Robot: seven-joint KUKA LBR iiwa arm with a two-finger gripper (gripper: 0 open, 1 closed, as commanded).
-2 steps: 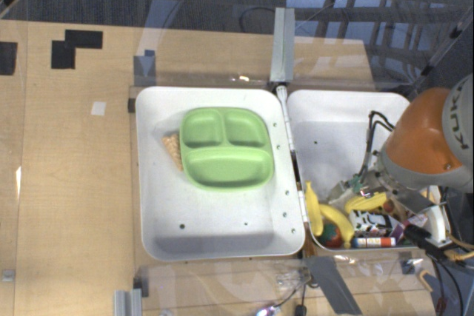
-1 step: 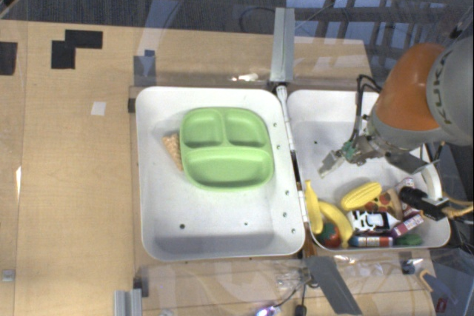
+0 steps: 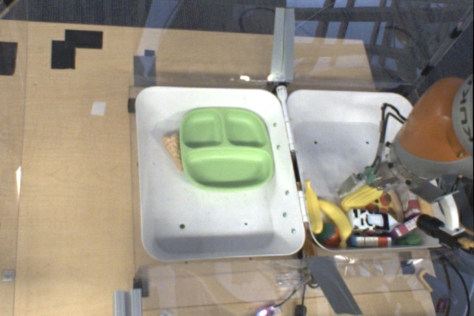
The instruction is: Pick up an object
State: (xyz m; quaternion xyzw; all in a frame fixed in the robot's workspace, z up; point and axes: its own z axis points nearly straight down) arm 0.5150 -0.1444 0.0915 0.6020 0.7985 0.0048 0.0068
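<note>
The arm reaches in from the right, its orange band point(image 3: 438, 123) over the right bin point(image 3: 333, 129). My gripper point(image 3: 386, 189) is low in that bin's front right corner, pressed into a heap of small objects. Around it lie a yellow banana point(image 3: 331, 214), a second yellow piece point(image 3: 361, 197), a black-and-white item point(image 3: 368, 219), a red piece point(image 3: 331, 237) and a marker-like stick point(image 3: 370, 240). The wrist hides the fingertips and whatever lies under them.
The left bin point(image 3: 159, 159) holds a green divided plate point(image 3: 224, 146) with a tan textured item point(image 3: 172, 149) tucked under its left edge. A metal divider point(image 3: 282, 48) stands behind the bins. Cables run along the front right.
</note>
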